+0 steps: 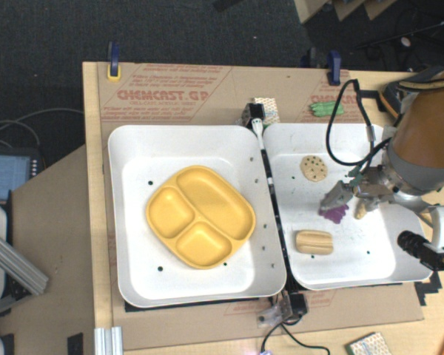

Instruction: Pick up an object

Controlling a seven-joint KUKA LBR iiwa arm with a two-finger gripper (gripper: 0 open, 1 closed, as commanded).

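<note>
The tool (346,201) hangs in the right bin (303,268) over a purple object (334,213), fingers spread wide; a bread roll (313,242) lies near.

A single fixed camera looks down at a slant from above the bench (170,80), far enough back to take in both white bins (126,220) side by side.

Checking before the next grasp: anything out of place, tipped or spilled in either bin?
Nothing stands out. The yellow divided plate lies flat in the left bin; the cookie, bread roll and purple piece lie apart in the right bin.
</note>
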